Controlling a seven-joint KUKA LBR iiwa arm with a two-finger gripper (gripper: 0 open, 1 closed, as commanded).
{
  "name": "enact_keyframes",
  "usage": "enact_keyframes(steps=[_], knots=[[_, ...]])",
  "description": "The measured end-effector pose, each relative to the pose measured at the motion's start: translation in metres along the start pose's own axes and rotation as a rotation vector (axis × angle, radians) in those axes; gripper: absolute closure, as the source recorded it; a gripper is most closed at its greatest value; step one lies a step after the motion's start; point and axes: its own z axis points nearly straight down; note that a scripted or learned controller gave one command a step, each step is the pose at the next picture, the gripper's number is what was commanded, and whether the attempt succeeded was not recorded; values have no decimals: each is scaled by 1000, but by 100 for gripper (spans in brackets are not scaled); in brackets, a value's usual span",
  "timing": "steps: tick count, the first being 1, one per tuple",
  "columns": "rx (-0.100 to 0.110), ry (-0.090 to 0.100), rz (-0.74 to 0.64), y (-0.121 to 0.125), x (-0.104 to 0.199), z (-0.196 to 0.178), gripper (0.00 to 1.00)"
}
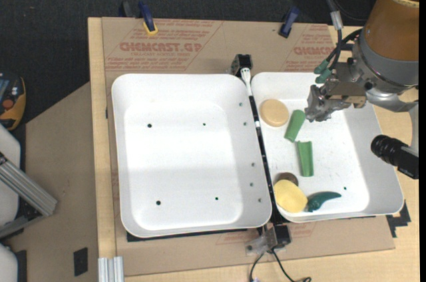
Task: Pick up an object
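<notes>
The right bin (359, 134) holds a tan round disc (273, 112), two green sticks (294, 126) (305, 157), a yellow round piece (290, 195) over a brown one (286, 178), and a dark teal curved piece (324, 199). My gripper (318, 113) hangs low over the right bin, just right of the upper green stick and above the lower one. Nothing shows between its tips.
The left bin (186, 154) lies beside the right one, with a black divider clamp (242, 65) at the back between them. Blue clamps (146, 16) (289, 21) hold the cardboard base. A black knob (394, 151) sticks in at the right edge.
</notes>
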Motion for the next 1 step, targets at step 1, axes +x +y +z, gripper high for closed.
enact_keyframes(steps=[1], knots=[[3,-1,4,0,-2,1,0]])
